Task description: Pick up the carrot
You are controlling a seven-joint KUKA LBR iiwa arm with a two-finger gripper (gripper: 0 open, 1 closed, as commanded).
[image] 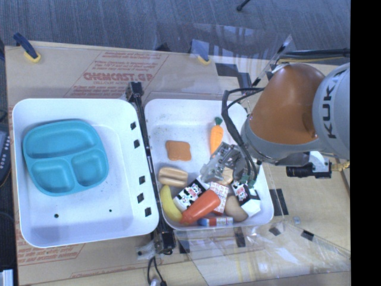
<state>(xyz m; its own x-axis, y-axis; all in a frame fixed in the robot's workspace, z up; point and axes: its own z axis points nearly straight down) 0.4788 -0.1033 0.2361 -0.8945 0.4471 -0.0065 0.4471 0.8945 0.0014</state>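
The carrot (216,137) is small and orange with a green top, lying near the far right side of the right bin (156,130). My gripper (226,162) hangs just below and to the right of it, over the pile of toy food at the bin's near right. Nothing shows between the fingers, and the carrot lies apart from them. The arm's orange band (289,103) covers the bin's right wall.
The right bin also holds a brown cookie-like piece (178,151), a hot dog bun (172,176), a banana (168,204), a red-orange sausage shape (201,206) and small cartons (191,194). A blue divided tray (64,155) sits in the left bin (77,219).
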